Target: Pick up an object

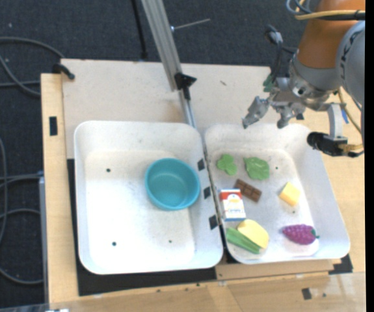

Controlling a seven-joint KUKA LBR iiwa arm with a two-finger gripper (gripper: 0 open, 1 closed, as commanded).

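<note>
My gripper (268, 118) hangs open above the far edge of the right bin (320, 174), with nothing between its two fingers. Below it in that bin lie two green leafy pieces (226, 164) (257, 168), a brown chocolate bar (248, 190), a yellow block (291, 194), a small red and white box (232, 205), a yellow and green corn cob (248, 236) and a purple grape bunch (299, 234). A blue bowl (172, 183) sits in the left bin (108, 194).
A slanted aluminium post (164, 41) rises from the bench behind the bins. A black fitting (330, 143) sticks out at the right bin's far right rim. Cables lie on the dark floor at left.
</note>
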